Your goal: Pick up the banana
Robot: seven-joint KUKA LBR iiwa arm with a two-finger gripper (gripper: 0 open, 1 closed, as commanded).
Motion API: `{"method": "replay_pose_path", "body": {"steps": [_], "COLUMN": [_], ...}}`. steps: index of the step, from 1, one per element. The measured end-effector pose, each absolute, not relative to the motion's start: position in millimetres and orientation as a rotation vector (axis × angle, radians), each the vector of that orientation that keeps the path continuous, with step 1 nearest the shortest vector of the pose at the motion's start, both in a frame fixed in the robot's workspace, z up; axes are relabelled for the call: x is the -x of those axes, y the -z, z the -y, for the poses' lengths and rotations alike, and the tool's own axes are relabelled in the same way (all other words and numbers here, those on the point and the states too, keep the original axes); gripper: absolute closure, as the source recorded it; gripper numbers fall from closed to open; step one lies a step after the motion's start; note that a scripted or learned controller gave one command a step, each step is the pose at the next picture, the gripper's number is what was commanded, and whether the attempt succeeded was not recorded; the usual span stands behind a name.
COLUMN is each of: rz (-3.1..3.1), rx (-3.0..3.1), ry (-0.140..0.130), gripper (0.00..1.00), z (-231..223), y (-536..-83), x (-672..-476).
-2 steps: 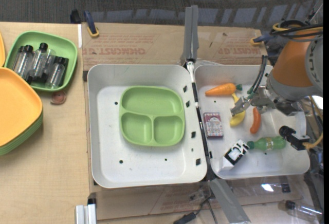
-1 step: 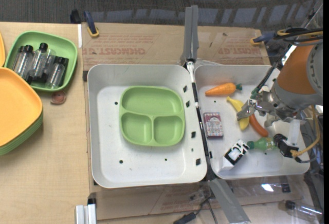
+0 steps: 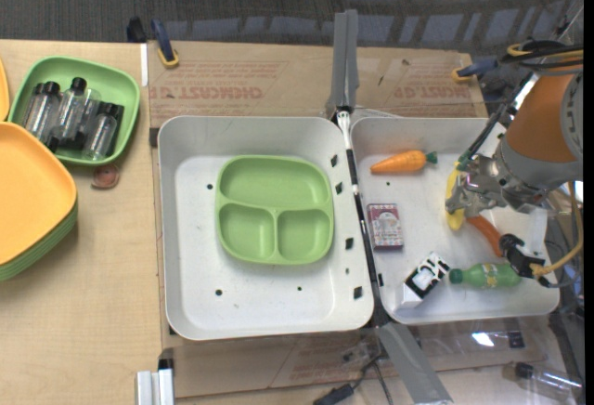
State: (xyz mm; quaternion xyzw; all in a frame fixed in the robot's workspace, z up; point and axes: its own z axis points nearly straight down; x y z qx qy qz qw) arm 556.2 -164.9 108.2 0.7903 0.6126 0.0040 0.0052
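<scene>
Against the right bin's (image 3: 548, 306) far-right wall, the curved yellow banana (image 3: 454, 201) lies partly beneath the metal two-finger gripper (image 3: 461, 197), whose jaw state I cannot tell; soft, light and smooth-skinned, it seems best pinched gently across its middle.

Seen from above at a slant, two shallow white bins sit side by side on a bench. The left bin (image 3: 186, 236) holds a green divided plate (image 3: 276, 209). The right bin (image 3: 408, 296) holds a carrot (image 3: 401, 162) near its far edge, a small pink box (image 3: 385, 226), a black-and-white object (image 3: 425, 276) and a green bottle (image 3: 486, 276) near its front edge. The grey arm with its orange band (image 3: 548, 129) reaches in from the right. Its gripper (image 3: 461, 200) hangs low over a yellow banana (image 3: 454, 208), seemingly touching it, with an orange object (image 3: 485, 231) just beside. Left of the bins sit orange plates (image 3: 32, 199) and a green tray of vials (image 3: 74, 109).
</scene>
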Motion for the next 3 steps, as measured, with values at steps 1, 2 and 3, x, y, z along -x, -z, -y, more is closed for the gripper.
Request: {"method": "replay_pose_path", "body": {"steps": [1, 2, 3], "rz": [-2.425, -2.353, -2.23], "rx": [-1.955, -2.079, -2.215], "ry": [-0.014, 0.002, 0.005], "gripper": [1.0, 1.0, 1.0], "z": [167, 134, 70], "y": [-106, -209, -191], "x": [-597.8, -638.9, -628.3]}}
